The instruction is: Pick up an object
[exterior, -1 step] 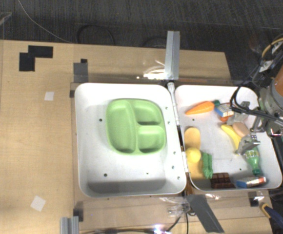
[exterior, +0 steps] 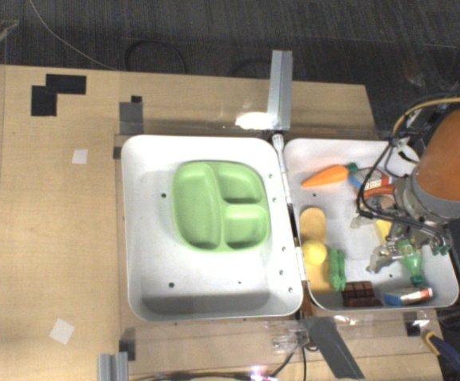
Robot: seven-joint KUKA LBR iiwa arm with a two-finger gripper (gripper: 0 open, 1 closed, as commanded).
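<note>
The right bin (exterior: 329,155) holds several small objects. An orange carrot (exterior: 325,175) lies at its back. A pale yellow slab (exterior: 312,222) and a yellow lemon (exterior: 315,254) sit along its left wall, with a green piece (exterior: 337,268) beside them. At the front are a brown chocolate block (exterior: 358,294) and a blue and red tube (exterior: 406,296). My gripper (exterior: 385,258) hangs low over the right half of this bin. A green bottle-like item (exterior: 414,267) lies just to its right, and a yellow item (exterior: 382,228) is partly hidden behind it.
The left bin (exterior: 147,292) bears a green divided plate (exterior: 218,205). An orange and blue item (exterior: 373,183) lies near the carrot, under the arm's cables. A metal post (exterior: 281,86) rises behind the wall between the bins.
</note>
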